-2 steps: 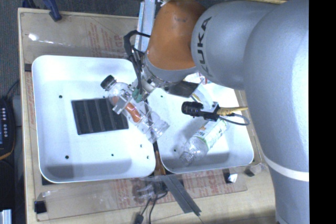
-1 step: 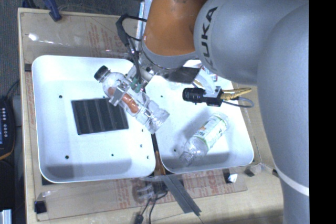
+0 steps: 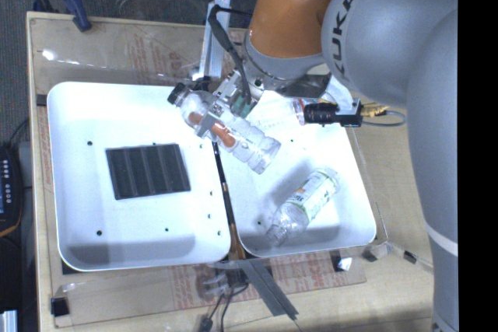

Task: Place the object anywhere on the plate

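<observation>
Bottle: clear plastic bottle with orange label [image 3: 233, 138] sits crosswise between fingers of two-finger gripper [image 3: 212, 119], raised over inner edge of right white bin [image 3: 359, 202], long axis running far-left to near-right. Dark ribbed rectangular plate [image 3: 148, 170] lies in left white bin [image 3: 70, 167], left and nearer of gripper, well apart. Judgement: carry leftward and nearer, then lower. Second clear bottle with green label [image 3: 305, 203] rests in right bin.

Blue clamp [image 3: 77, 11] at bench's [image 3: 117, 50] far-left corner.
</observation>
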Robot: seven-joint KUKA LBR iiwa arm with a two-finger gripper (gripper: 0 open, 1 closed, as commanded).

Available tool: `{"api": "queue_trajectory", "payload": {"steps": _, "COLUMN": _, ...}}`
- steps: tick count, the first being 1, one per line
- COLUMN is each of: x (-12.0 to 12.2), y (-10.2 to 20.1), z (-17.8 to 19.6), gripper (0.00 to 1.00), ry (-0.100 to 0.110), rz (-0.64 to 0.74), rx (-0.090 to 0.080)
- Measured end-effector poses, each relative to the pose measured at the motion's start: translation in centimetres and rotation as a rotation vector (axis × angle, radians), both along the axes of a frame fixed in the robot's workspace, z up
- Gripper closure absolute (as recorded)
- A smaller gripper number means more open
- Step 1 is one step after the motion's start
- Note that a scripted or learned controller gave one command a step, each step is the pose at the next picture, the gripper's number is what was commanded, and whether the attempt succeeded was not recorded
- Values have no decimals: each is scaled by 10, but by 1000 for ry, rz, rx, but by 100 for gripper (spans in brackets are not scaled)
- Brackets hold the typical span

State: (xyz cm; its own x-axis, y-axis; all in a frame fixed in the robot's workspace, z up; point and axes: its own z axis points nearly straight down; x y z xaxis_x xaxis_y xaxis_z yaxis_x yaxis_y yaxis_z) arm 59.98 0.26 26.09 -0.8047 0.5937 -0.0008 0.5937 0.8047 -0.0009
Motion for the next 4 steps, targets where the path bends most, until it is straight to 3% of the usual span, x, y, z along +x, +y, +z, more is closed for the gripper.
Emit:
{"api": "queue_trajectory", "payload": {"steps": 1, "x": -29, "y": 41, "z": -71, "gripper": 100, "ry": 5, "rz": 251, "rx": 1}}
{"api": "queue_trajectory", "payload": {"steps": 2, "x": -1, "y": 27, "z": -40, "gripper": 100, "ry": 0, "rz": 416, "rx": 0}}
{"api": "queue_trajectory", "payload": {"steps": 3, "x": 0, "y": 27, "z": -40, "gripper": 0, "ry": -1, "rz": 416, "rx": 0}}
{"api": "queue_trajectory", "payload": {"steps": 4, "x": 3, "y": 75, "z": 22, "gripper": 0, "ry": -3, "rz": 598, "rx": 0}}
